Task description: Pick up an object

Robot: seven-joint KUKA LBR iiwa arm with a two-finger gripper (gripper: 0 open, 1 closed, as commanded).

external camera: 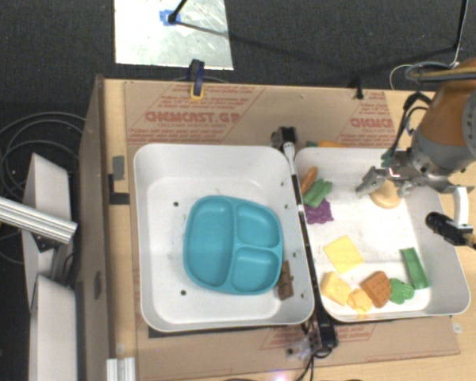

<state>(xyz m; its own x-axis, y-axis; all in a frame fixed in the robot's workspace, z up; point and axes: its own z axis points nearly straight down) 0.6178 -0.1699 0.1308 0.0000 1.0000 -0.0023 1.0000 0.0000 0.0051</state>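
**Gripper low over the right bin, near a tan rounded piece**

The grey arm with its orange band (452, 113) reaches in from the right, and its gripper (387, 179) sits above the upper part of the right-hand shallow white bin (452, 280). Whether the gripper is released or clenched cannot be told from this angle, and nothing can be seen between its tips. Just below it, touching or nearly so, lies a small tan rounded piece (386, 198) on the bin floor.

The rest of the toy food is spread through the same bin. Near the dividing wall lie an orange sausage-shaped piece (308, 179), a green ridged piece (317, 191) beside it, and a purple grape cluster (320, 212) just below. A flat yellow square slice (343, 253) rests mid-bin. Along the lower edge sit a pale yellow chunk (335, 286), a brown waffle-like piece (375, 287), a leafy green piece (401, 291), and a dark green stick (413, 266) further right.

The left white bin (155, 213) holds a teal divided plastic plate (232, 244), with a small brown piece (285, 280) against its lower right wall. Both bins rest on a cardboard-covered worktop (222, 113).
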